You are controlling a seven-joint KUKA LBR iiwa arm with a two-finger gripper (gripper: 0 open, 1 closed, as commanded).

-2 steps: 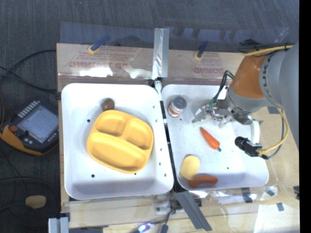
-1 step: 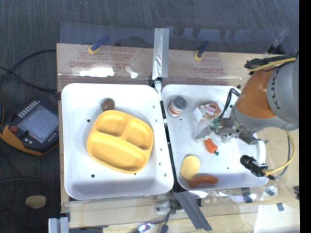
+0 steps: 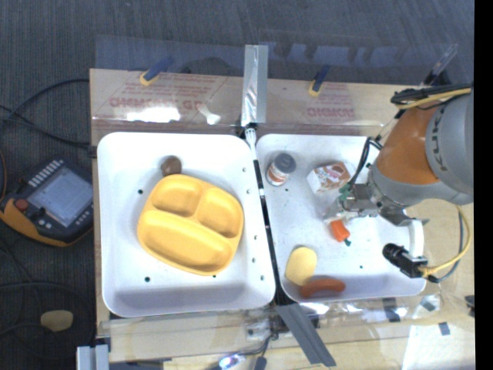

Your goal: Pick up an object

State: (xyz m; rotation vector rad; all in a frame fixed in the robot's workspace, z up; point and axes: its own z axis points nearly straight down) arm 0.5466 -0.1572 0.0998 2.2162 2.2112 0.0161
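Here the arm (image 3: 427,156) reaches in from the right and leans over the right bin (image 3: 370,280), its orange band sitting above the wrist. The gripper (image 3: 356,201) is low inside that bin, just above a small orange piece (image 3: 339,230) that lies near the bin's middle. Whether the gripper is open or closed cannot be told at this slant, and nothing is visibly held.

The task names no particular object, so any loose item may serve. The orange piece is the nearest candidate, lying just beside the tool tip. A crumpled white-and-brown wrapper (image 3: 330,177) lies just up and to the left of the gripper, and a small can with a grey lid (image 3: 280,168) stands upright near the divider between the bins. A pale yellow lemon-like object (image 3: 301,264) and a red sausage-shaped item (image 3: 322,287) rest together against the near wall of the right bin, probably having rolled to the low edge.

The left bin (image 3: 115,206) holds a yellow sectioned tray (image 3: 191,223), which takes up most of the floor, and a small brown object (image 3: 170,165) touches its far rim. By judgement, the arm is descending or aligning for a grasp, and the lift is not yet done.
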